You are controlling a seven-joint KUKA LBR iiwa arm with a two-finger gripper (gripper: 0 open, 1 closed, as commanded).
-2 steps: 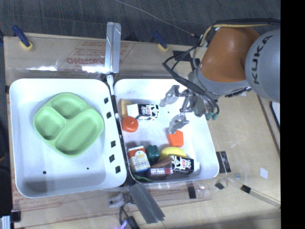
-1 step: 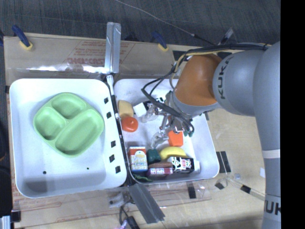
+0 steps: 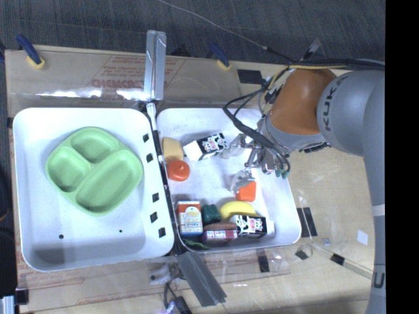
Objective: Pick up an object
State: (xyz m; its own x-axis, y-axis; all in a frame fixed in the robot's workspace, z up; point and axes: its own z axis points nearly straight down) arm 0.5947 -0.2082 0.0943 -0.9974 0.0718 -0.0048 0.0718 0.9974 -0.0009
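Right now your gripper [image 3: 247, 175] hangs over the right bin [image 3: 196, 118], just above a small orange block [image 3: 247, 191] – that looks like the target. I honestly can't tell from this angle what state the gripper is in; cables and the wrist clutter it up, and nothing shows clearly held.

The block sits on bare bin floor, a bit apart from its neighbours, so it's a decent pick. A yellow banana [image 3: 237, 209] lies just below it and a cow-print carton [image 3: 249, 226] sits below that, near the bin's bottom wall. If it were me, I'd come straight down, centred on the block, and straddle its narrow sides so the banana doesn't get nudged. Lift straight up too – the block looks small and could slip if you drag sideways.

Other stuff in that bin: a second cow-print carton [image 3: 207, 146] up near the top, a yellow cylinder [image 3: 173, 149], an orange round thing [image 3: 178, 170], an orange-and-white juice box [image 3: 190, 218] and a dark green piece [image 3: 211, 213] beside it. The left bin [image 3: 33, 227] holds a green divided plate [image 3: 95, 169].

Labels: the arm reads "KUKA" on its grey link [image 3: 327, 103]. There's faint red printing on the cardboard [image 3: 124, 70] behind the bins, but too washed out to read. Carton print is too small.
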